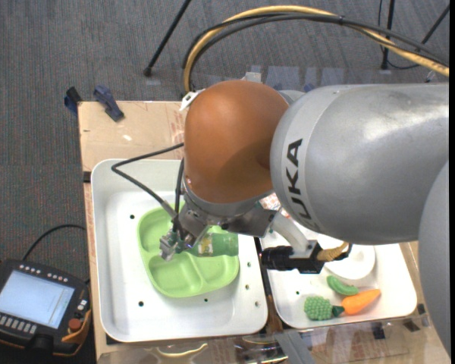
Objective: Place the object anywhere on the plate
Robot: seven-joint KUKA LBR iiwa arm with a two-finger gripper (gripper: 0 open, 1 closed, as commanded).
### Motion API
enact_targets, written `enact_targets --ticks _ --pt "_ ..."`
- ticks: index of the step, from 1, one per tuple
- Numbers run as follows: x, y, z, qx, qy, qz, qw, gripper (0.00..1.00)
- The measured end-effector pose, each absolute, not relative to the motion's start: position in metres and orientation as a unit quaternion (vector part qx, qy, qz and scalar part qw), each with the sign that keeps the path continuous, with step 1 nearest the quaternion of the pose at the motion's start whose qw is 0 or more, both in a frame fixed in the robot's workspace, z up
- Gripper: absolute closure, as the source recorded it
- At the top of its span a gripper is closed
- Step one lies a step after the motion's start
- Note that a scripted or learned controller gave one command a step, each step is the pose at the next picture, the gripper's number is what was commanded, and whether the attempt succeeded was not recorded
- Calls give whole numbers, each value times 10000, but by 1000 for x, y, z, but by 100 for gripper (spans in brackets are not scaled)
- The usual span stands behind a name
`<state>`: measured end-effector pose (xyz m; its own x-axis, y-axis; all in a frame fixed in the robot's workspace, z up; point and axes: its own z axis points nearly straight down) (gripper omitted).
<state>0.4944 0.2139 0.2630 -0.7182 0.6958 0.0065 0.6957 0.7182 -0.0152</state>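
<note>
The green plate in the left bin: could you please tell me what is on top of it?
The claw hovers over the green plate, beside a green bottle-like object at its right rim. The arm covers the plate's far part.

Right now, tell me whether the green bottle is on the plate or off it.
On it: the bottle lies tipped over the plate, at the gripper.

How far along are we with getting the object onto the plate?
Done: the gripper is over the green plate in the left bin. In hand: a green bottle-like object sits beside it above the plate; I cannot tell whether it is gripped or resting. Left: release and retreat.
</note>
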Motion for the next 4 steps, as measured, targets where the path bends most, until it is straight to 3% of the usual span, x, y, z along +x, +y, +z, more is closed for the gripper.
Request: enact_targets --ticks 1,2,3,4 --pt "532 99 207 -3893 -9211 39 34 100" --pt "616 116 221 -3968 -9179 2 4 100" --pt "545 75 225 -3621 -9321 7 12 100" --pt "597 43 343 -2867 -9580 -15 -42 100"
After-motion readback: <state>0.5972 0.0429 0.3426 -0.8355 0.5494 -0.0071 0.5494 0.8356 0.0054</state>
